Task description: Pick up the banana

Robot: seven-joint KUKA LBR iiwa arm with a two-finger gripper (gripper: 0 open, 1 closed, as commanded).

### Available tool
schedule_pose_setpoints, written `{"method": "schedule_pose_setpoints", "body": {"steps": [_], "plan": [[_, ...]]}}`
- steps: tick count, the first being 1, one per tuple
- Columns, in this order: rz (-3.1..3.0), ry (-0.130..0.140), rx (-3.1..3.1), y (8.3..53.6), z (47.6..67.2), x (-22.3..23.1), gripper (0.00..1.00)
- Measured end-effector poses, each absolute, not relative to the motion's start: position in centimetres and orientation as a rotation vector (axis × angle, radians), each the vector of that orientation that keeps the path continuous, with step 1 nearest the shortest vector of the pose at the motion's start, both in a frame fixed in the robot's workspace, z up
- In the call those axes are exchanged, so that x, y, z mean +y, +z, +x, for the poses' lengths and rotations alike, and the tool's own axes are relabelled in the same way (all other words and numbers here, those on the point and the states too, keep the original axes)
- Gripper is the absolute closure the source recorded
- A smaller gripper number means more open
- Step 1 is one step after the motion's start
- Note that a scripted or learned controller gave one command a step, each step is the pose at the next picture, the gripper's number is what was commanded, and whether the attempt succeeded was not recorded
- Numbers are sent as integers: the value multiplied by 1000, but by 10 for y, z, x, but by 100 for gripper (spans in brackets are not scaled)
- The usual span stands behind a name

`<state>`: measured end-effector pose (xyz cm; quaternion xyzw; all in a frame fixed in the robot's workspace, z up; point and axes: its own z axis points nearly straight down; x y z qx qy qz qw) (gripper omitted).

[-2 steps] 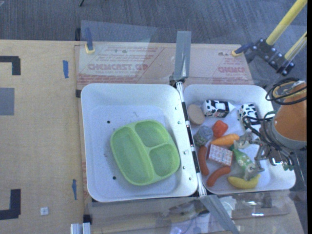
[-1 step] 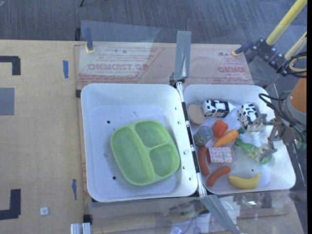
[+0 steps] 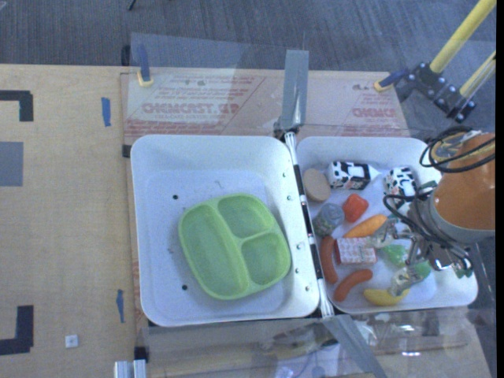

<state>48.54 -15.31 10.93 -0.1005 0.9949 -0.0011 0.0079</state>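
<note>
Tan bench (image 3: 63, 235) lying under everything, two white bins sitting on it side by side, left bin (image 3: 150, 211) and right bin (image 3: 465, 294) touching along a shared edge, printed cardboard (image 3: 205, 105) lying flat behind them, blue tape (image 3: 105, 111) sticking nearby

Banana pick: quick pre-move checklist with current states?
1. Banana located, near front edge of the right bin: ok.
2. Tool over the right bin, just behind the banana: ok.
3. Banana between the tool's fingers: not ok, it lies on the bin floor.
4. Clear space around banana: not ok, red sausage and green toy sit close.
5. Finger opening: cannot tell, cables and clutter hide it.
6. Green plate in the left bin, out of the way: ok.
</note>
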Motion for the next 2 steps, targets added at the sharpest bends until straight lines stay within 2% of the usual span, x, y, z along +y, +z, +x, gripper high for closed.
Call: {"method": "schedule_pose_setpoints", "body": {"steps": [1,2], "plan": [[-325,-1,3113,105,492,-157,0],[-299,2,3123,109,488,-223,0]]}}
